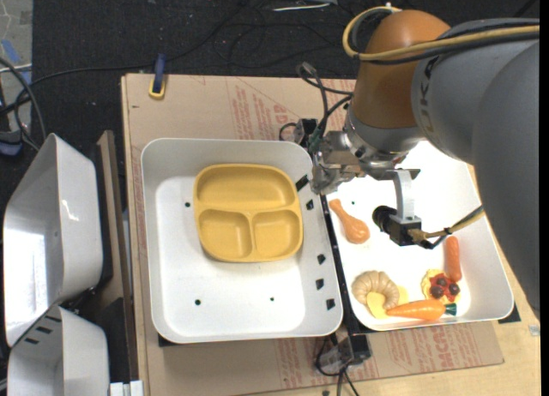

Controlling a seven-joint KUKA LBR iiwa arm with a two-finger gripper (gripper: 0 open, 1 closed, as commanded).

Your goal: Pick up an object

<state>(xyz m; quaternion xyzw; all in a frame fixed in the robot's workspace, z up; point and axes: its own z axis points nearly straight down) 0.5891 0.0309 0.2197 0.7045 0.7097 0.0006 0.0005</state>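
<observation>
My gripper hangs over the upper left corner of the right bin, close to the wall between the two bins. Just below it and to its right lies an orange toy drumstick, apart from the gripper. Lower in the same bin are a tan croissant, an orange carrot, a red-orange sausage and a yellow pastry with dark berries. Nothing shows between the gripper and these objects.
The left bin holds a yellow divided plate in its upper middle. The arm's grey body and orange band cover the right bin's upper right. Cables lie beyond the bins, and white containers stand at far left.
</observation>
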